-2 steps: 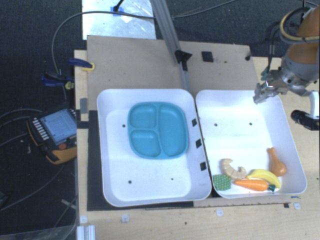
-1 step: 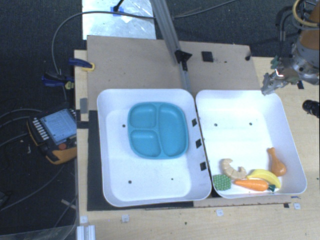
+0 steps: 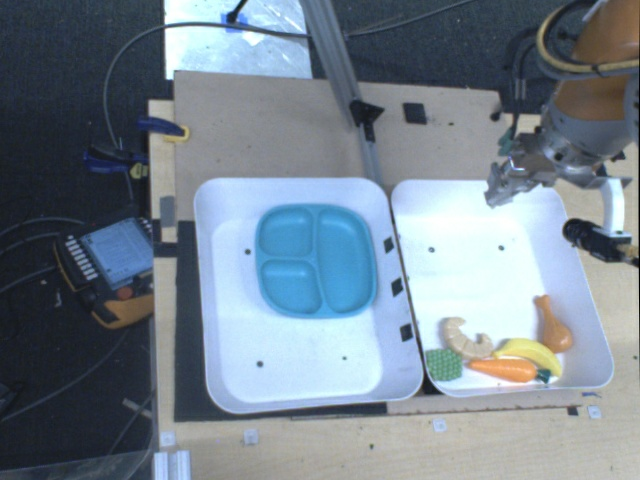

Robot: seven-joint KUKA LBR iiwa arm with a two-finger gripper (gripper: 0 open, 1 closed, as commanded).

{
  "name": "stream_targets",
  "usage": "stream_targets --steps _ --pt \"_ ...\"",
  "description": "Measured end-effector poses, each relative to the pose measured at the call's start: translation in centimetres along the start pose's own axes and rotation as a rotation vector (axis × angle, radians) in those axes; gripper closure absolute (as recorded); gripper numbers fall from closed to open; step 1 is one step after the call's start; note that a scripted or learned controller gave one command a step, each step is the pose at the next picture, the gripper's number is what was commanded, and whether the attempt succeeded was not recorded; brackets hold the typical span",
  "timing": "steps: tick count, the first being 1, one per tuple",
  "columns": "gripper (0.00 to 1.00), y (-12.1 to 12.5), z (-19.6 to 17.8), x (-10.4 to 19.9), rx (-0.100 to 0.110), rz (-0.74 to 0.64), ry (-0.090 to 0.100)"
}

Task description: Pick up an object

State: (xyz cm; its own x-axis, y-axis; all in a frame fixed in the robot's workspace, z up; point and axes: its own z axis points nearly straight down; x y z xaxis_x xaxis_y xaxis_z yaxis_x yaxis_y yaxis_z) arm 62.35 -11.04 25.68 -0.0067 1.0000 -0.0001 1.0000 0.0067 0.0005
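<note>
1. Though the gripper (image 3: 503, 190) hovers over the right bin's (image 3: 470, 228) far edge, whether it is clenched or released cannot be told.
2. The carrot (image 3: 503, 370), at the near edge, looks light, stiff and slippery; mid-body suits a pinch.

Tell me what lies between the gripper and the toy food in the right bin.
Bare white bin floor. In the camera view the gripper hangs over the right bin's far edge; the toy food is clustered in its near corner.

Lay clustered in right bin's near corner: carrot (image 3: 503, 370), banana (image 3: 529, 351), orange drumstick (image 3: 553, 325), tan pastry (image 3: 465, 338), green piece (image 3: 444, 364).
</note>
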Motion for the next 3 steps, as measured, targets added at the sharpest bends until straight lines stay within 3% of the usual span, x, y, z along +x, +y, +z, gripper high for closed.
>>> stream_targets --steps 2,3 --pt "1.0 -3.9 -0.6 9.6 0.001 -0.001 0.001" --pt "1.0 -6.7 0.8 14.0 0.002 -0.001 0.001"
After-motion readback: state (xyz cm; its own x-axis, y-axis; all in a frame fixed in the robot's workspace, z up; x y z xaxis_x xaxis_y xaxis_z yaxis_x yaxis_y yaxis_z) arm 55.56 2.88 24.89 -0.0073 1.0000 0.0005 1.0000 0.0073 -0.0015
